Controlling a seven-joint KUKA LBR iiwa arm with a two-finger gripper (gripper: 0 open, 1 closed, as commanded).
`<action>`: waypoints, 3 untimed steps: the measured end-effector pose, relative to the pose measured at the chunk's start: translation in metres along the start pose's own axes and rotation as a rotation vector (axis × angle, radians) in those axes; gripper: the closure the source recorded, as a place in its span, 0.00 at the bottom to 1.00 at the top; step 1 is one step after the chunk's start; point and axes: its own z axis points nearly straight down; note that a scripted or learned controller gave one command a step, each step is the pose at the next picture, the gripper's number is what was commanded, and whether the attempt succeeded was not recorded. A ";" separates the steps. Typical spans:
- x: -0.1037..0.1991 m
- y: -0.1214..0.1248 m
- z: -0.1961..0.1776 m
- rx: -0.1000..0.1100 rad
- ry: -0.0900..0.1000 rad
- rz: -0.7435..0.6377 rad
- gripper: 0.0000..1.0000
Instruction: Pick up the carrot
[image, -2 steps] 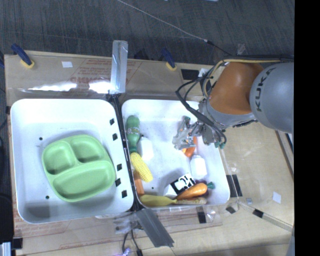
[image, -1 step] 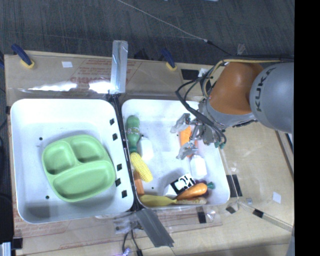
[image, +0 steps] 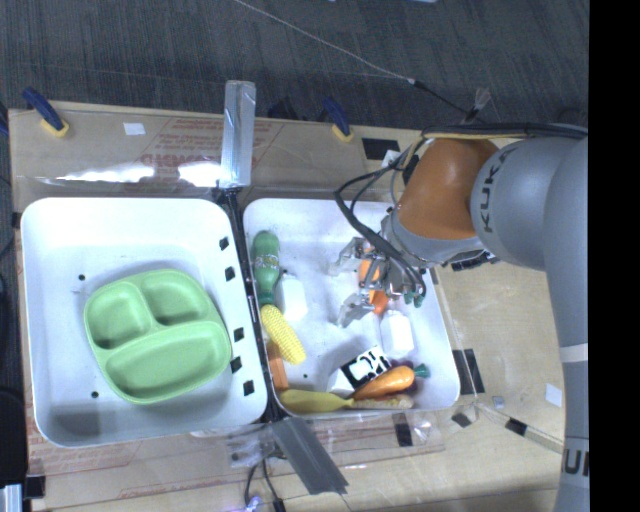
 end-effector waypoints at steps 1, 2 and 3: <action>-0.002 0.001 -0.012 0.001 -0.005 -0.006 1.00; 0.082 0.006 -0.060 0.001 -0.005 0.180 1.00; 0.058 -0.032 -0.001 0.002 -0.005 -0.226 1.00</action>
